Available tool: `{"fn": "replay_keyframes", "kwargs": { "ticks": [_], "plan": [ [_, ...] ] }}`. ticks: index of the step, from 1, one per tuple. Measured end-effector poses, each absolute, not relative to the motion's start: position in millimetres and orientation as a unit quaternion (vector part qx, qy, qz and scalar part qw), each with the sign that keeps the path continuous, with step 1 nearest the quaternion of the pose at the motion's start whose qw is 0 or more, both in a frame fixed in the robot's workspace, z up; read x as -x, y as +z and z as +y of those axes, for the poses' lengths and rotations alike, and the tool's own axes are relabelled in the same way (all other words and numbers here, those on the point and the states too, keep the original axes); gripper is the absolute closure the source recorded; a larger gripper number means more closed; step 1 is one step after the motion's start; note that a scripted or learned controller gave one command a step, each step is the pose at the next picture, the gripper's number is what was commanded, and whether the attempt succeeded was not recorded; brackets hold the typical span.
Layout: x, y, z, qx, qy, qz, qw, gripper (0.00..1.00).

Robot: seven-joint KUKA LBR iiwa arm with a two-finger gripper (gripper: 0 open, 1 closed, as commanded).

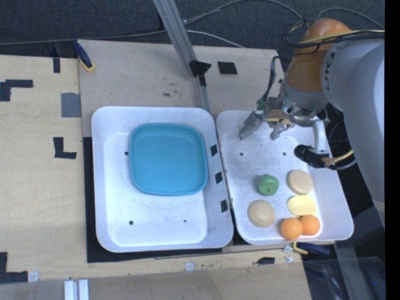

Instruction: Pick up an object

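I see the pincer (261,127) spread open and gripping nothing, over the upper part of the right bin (250,161). Lower right in that glossy bin cluster a round green fruit (268,184), pale buns and smooth oranges. A blue square plate (167,159) sits left.
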State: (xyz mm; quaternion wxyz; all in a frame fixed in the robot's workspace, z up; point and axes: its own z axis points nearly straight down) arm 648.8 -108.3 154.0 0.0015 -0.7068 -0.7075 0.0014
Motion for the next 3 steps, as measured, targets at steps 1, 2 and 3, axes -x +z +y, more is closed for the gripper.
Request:
{"fn": "replay_keyframes", "kwargs": {
  "ticks": [1, 2, 3],
  "plan": [
    [-653.4, 93, -104, 0.707, 0.002, -0.707, 0.002, 0.0],
    [-653.4, 89, -104, 0.707, 0.0003, -0.707, 0.0, 0.0],
    [-653.7, 100, -104, 0.707, 0.0, -0.708, -0.001, 1.0]
  ]
}}
